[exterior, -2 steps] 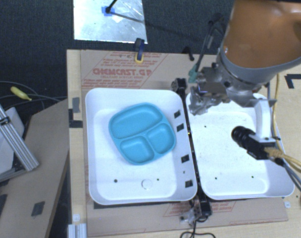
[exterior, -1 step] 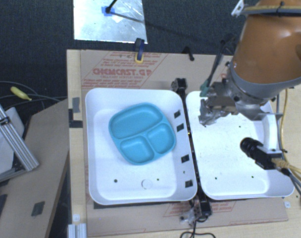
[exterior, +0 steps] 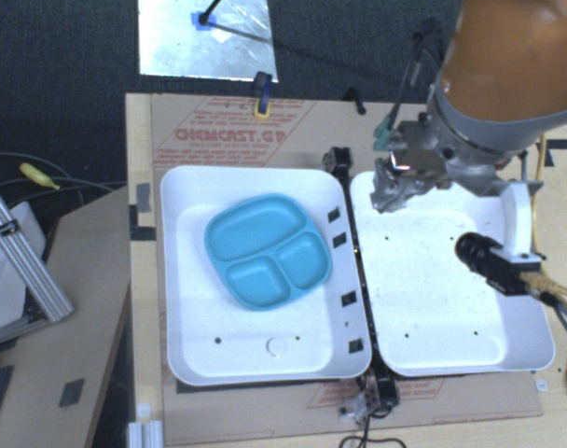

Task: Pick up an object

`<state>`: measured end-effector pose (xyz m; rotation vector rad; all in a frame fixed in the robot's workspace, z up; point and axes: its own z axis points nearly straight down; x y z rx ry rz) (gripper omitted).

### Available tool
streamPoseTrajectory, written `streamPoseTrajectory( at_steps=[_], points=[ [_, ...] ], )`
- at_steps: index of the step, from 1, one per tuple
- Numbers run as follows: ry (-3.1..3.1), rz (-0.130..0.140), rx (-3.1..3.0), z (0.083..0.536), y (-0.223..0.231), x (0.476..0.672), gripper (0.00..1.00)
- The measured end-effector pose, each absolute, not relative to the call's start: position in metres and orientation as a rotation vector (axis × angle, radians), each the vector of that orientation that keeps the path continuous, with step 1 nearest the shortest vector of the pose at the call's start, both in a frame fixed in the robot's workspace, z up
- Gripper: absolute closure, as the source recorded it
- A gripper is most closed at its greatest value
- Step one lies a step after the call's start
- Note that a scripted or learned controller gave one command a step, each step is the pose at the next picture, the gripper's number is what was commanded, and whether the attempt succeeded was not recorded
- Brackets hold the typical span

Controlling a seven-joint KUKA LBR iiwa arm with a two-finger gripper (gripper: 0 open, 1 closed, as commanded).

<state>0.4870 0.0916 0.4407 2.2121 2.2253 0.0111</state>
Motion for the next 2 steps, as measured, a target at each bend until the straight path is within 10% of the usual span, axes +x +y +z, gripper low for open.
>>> streamPoseTrajectory(
  at_steps=[1,2],
  points=[
    [2.234,0.009,2.208,0.444,0.187,0.490,1.00],
    [2.219,0.007,2.221,0.485,0.148,0.487,1.00]
  ],
)
